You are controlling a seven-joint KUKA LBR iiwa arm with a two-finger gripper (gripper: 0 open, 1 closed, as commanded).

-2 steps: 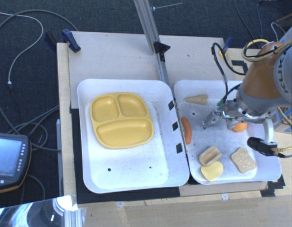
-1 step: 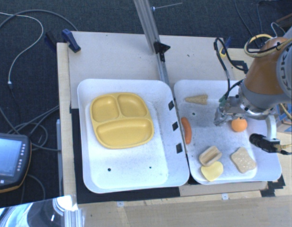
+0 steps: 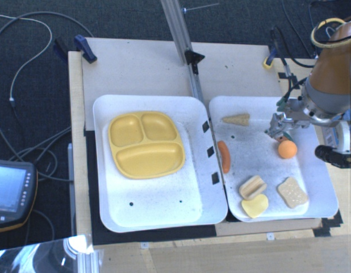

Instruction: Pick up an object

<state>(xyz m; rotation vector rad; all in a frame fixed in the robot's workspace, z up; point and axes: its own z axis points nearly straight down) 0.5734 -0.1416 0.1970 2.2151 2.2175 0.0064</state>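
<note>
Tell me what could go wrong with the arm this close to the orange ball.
The gripper sits just above-left of the orange ball; being round, it could roll off if nudged. It lies near the right bin's far side, so a push might pin it against the rim. The cone-shaped piece lies close by and could get knocked.

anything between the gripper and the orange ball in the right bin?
Nothing visible. The gripper sits just up and left of the orange ball in the right bin, with bare bin floor around the ball. The nearest other item, the cracker-like piece, lies apart, nearer the bin's front edge.
</note>
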